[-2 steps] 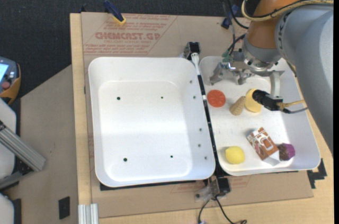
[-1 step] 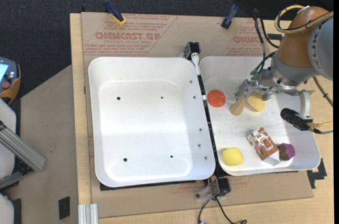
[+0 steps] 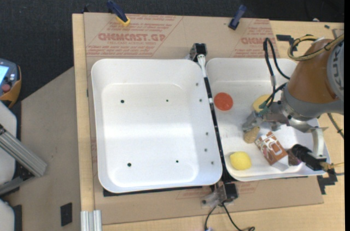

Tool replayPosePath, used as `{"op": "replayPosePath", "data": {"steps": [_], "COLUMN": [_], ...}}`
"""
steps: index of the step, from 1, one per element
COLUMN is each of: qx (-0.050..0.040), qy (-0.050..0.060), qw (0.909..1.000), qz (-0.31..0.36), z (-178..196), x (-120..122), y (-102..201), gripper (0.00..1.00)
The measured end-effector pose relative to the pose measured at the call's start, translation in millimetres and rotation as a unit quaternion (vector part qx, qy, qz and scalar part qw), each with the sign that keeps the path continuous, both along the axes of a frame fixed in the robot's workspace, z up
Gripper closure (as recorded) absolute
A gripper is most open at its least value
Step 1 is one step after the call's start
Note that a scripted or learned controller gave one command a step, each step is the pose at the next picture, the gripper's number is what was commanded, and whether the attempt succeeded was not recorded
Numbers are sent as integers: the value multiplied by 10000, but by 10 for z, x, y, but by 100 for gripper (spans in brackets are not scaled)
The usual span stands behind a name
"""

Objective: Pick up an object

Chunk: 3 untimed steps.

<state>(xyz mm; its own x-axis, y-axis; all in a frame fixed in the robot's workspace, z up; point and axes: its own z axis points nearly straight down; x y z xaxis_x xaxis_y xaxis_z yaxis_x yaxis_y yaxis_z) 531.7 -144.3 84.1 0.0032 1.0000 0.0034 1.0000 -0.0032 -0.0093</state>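
Note:
My gripper (image 3: 253,125) is low inside the right bin (image 3: 240,72), near its middle. A small tan object (image 3: 250,137) lies just under and in front of it. A yellow-green piece (image 3: 261,101) sits just behind the gripper, partly hidden by the wrist. An orange round object (image 3: 222,100) lies to the left, near the wall between the bins. A yellow lemon-like object (image 3: 239,160) rests at the front of the bin. Right of it lies a brown and white carton (image 3: 272,148). I cannot see anything held in the gripper.
The left bin (image 3: 109,115) stands beside the right one. Blue clamps (image 3: 118,12) (image 3: 237,17) hold the cardboard at the back edge. The grey and orange arm (image 3: 311,82) covers the right bin's right side.

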Motion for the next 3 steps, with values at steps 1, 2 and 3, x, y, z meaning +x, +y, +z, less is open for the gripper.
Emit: {"op": "replayPosePath", "data": {"steps": [1, 2, 3], "qx": [6, -18, -14], "qy": [-10, -57, -125], "qw": [10000, 10000, 9999], "qz": [23, 9, 65], "z": [3, 112, 1069], "x": [-556, -521, 204], "y": [538, 507, 1104], "gripper": [0, 100, 100]}}
